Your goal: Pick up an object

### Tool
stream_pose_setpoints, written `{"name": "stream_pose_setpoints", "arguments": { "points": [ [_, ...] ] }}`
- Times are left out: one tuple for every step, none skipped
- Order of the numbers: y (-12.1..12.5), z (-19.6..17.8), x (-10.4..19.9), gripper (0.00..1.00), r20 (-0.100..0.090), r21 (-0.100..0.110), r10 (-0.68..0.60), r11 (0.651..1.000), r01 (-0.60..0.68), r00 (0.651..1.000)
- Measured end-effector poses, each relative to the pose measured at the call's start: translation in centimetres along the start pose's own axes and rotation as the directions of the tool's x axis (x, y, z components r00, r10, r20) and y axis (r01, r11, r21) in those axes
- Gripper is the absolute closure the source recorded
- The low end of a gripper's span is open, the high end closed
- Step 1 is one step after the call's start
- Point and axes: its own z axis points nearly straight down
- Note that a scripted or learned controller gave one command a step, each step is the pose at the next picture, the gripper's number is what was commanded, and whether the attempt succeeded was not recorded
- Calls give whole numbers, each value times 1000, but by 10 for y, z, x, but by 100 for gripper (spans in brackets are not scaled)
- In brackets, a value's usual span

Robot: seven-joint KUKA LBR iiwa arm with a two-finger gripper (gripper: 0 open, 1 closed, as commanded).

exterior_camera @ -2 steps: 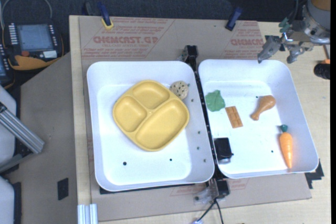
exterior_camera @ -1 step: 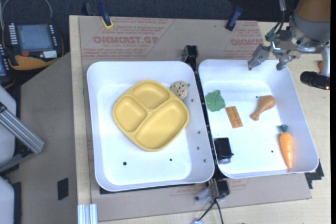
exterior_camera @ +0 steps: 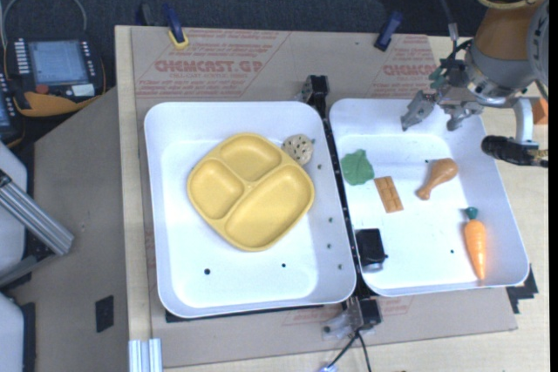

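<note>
My pincer (exterior_camera: pixel 433 111) hangs spread and empty at the right bin's (exterior_camera: pixel 501 187) one o'clock. Nearest me, the carrot (exterior_camera: pixel 476 247) at five o'clock looks rigid, light, probably slick plastic; I'd pinch its thick middle.

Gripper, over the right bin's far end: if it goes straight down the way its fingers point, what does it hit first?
Probably bare floor of the right bin: the gripper, open, has nothing beneath it. Depth is uncertain.
</note>
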Motion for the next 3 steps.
{"name": "stream_pose_setpoints", "arguments": {
  "points": [
    [4, 44, 4, 0, 1, -3, -2, 1000, 2, 1000],
    [6, 30, 4, 100, 2, -9, -3, 1000, 3, 1000],
    [7, -12, 7, 100, 2, -11, -1, 1000, 1, 1000]
  ]
}}
